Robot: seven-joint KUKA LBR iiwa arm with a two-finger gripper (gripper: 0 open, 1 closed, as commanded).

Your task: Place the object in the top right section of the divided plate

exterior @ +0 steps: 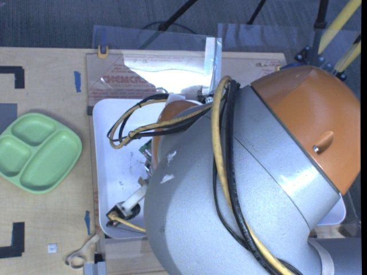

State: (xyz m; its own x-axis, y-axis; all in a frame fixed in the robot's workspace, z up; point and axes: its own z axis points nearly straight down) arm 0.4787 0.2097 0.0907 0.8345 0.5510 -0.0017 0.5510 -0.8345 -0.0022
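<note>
We judge ourselves in the pick step, our arm (252,176) bent over the white bin (106,153), gripper state and object impossible to tell, and next must carry to the green divided plate (39,152).

Pale green divided plate (39,152), white bin (112,171), grey-and-orange arm (258,176).

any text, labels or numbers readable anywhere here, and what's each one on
No text here can be read for certain.
Reddish print on the clear panel behind the white bin: mirrored and blurred, unreadable.
Small reddish print on the wooden board at the top right: too small to read.
Tiny square tag on the bench at the lower left: too small to read.
The green divided plate and the arm carry no visible lettering.
</note>
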